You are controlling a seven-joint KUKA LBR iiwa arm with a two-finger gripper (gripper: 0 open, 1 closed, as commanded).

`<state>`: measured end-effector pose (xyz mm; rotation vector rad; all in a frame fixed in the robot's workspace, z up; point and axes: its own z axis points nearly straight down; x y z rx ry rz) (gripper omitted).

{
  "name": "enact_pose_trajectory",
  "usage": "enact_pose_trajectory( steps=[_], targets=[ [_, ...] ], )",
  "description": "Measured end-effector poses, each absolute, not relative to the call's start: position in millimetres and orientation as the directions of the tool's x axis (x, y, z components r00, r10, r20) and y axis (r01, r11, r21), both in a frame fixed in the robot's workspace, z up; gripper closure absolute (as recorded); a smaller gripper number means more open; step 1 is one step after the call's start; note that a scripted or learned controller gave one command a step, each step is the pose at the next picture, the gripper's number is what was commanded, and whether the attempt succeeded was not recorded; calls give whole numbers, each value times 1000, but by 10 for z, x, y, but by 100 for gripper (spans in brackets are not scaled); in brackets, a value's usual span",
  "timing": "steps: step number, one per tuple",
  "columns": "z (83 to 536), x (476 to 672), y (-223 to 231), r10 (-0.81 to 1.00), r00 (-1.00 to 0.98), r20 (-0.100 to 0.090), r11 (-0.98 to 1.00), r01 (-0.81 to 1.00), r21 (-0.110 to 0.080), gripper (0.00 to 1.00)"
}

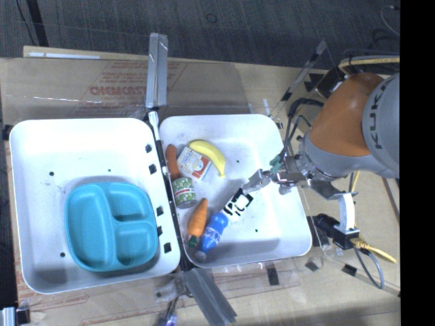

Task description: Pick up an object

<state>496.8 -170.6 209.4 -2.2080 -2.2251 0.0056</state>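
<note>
The right bin (289, 233) holds several objects. A yellow banana (212, 155) lies beside a small red and white carton (191, 163). An orange sausage-shaped piece (171, 160) rests against the left wall. Below them are a green-labelled can (184, 193), an orange carrot (198, 216) and a blue bottle (215, 229). A black and white item (238, 204) lies near the bin's middle. My gripper (255, 180) hangs low over the bin, just up and right of the black and white item, and I see nothing held in it.
The left bin (41, 148) holds a blue divided tray (109, 226). A metal divider post (157, 73) stands between the bins at the back. Cables and clamps (340, 233) lie right of the right bin. The arm's orange band (343, 111) looms over that side.
</note>
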Motion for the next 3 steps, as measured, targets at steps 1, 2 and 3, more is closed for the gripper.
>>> enact_pose_trajectory(
  steps=[1,2,3],
  targets=[
    [950,5140,-1590,998,-55,0,55,998,-1,0],
    [1053,5146,-1597,998,-58,-1,58,998,-1,100],
    [2021,5458,-1148,989,148,1,-148,989,-3,100]
  ],
)
